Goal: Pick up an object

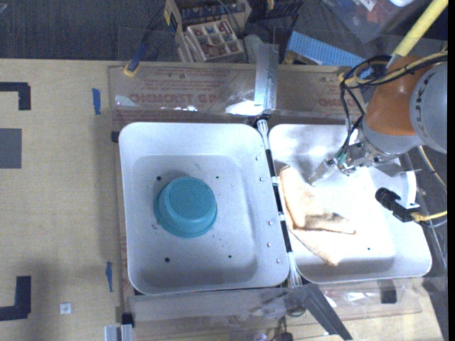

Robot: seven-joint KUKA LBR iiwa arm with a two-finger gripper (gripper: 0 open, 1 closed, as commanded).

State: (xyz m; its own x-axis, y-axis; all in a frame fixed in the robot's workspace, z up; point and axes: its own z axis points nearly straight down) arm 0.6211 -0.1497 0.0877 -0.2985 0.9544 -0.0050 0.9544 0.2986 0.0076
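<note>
At the left we see the pale wooden desk (57, 212) with black markings near its edge and small strips of blue tape. Next comes the left bin (135, 148), and in it a teal bowl (186, 206) sits upside down, a little toward nine o'clock of the bin's middle, apart from every wall. Across the divider, in the right bin (409, 261), a tan cloth (313, 215) lies crumpled along the nine o'clock side, touching the wall beside the divider and trailing toward six o'clock. At about one o'clock from the cloth hangs the end effector (321, 172), its tip just above the cloth's upper end; we cannot tell how wide it stands. The grey arm (426, 112) with its orange band (389, 105) enters from three o'clock.
</note>
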